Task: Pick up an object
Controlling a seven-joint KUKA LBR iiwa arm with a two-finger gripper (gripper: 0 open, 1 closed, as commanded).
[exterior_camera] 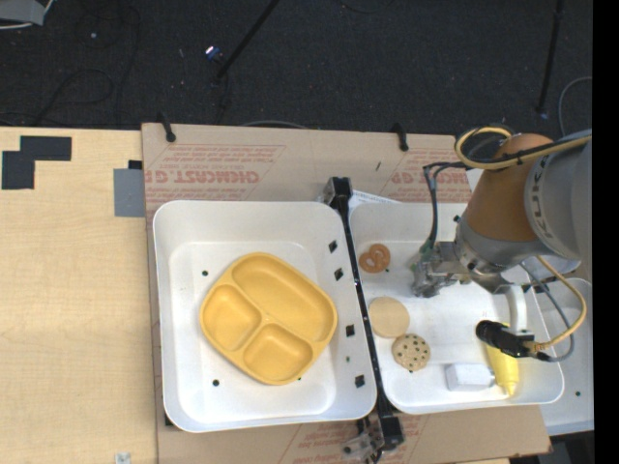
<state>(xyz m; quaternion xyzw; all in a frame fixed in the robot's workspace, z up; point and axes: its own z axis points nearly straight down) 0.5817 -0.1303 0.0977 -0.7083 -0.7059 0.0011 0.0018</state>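
Evidently nothing is lifted yet: the gripper (430,276), its grasp impossible to tell, hangs low in the right bin (387,222) just right of the pretzel (374,257), with wafer (389,316) and cookie (411,352) lying nearby.

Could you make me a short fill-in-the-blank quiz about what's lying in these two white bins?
1. The yellow divided plate has ____ compartments.
2. The plate lies in the ____ bin as the camera sees it.
3. The chocolate-chip cookie lies in the right bin, just below a plain ____ disc.
4. The small brown item at the top of the right bin is a ____.

Missing words: three; left; tan; pretzel
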